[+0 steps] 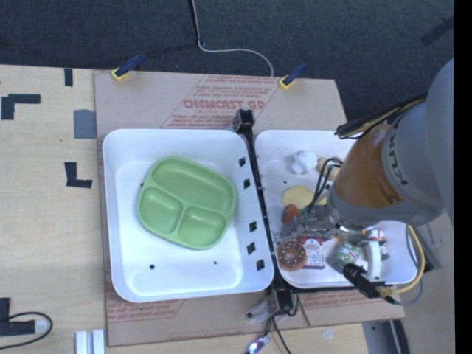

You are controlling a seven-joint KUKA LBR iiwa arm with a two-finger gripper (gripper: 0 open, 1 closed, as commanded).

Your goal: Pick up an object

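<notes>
Reaching in from the right, the grey arm (413,161) with its orange band (365,172) hung over the right bin (398,271) and covered a large part of it. The gripper (324,223) was low in that bin, among the small objects, but the wrist hid it, so I could not tell how the jaws stood or whether anything was between them.

Around it lay several things. A white crumpled piece (301,161) was near the far wall. A yellow round object (298,195) lay below it, with a small red thing (291,213) touching its near side. A brown doughnut-like ring (291,254) lay near the front wall, just beside a small printed packet (314,254). A green and white item (348,254) lay further right.

The left bin (122,198) held a green divided tray (186,203), well apart from the gripper. Both bins stood on a cardboard sheet (214,102).
</notes>
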